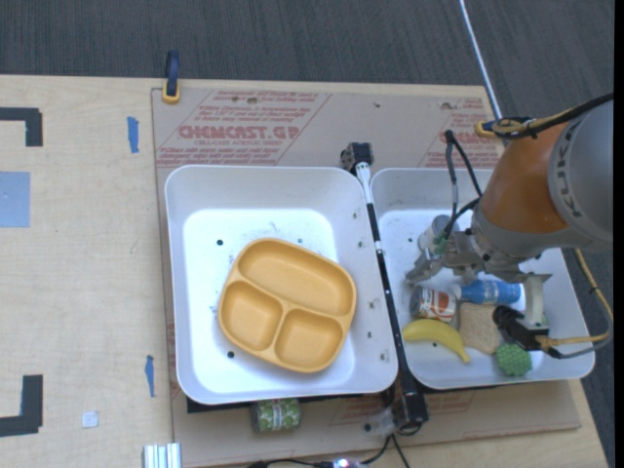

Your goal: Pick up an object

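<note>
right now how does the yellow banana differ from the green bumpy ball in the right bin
The yellow banana is long, curved and smooth; the green bumpy ball is round and knobbly. The banana lies near the right white bin's left wall, the ball toward the front right corner. Both rest along the bin's front, apart from the gripper.

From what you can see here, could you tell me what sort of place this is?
Probably a robotics lab test bench: two shallow white bins clamped on a plywood bench, blue tape markers, and a grey robot arm over toy food like a yellow plastic banana.
</note>
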`<action>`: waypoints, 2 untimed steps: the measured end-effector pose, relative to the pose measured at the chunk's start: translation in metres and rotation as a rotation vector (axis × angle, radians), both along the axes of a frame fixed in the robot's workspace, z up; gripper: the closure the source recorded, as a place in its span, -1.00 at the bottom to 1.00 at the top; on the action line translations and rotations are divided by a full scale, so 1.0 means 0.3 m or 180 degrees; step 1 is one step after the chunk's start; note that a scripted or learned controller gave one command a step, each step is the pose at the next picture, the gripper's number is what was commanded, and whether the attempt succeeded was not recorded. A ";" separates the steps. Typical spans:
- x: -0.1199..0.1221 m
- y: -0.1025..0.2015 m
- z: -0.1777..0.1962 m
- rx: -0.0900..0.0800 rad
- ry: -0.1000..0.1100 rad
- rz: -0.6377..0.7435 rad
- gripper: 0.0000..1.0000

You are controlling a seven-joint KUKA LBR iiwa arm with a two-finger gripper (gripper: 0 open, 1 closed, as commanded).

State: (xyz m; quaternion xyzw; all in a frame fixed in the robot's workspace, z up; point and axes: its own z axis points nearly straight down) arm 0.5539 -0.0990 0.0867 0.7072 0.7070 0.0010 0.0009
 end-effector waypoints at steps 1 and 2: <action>-0.063 0.024 0.001 -0.0004 -0.0013 -0.0001 -1.00; -0.107 0.022 0.001 -0.0002 -0.0018 0.0001 -1.00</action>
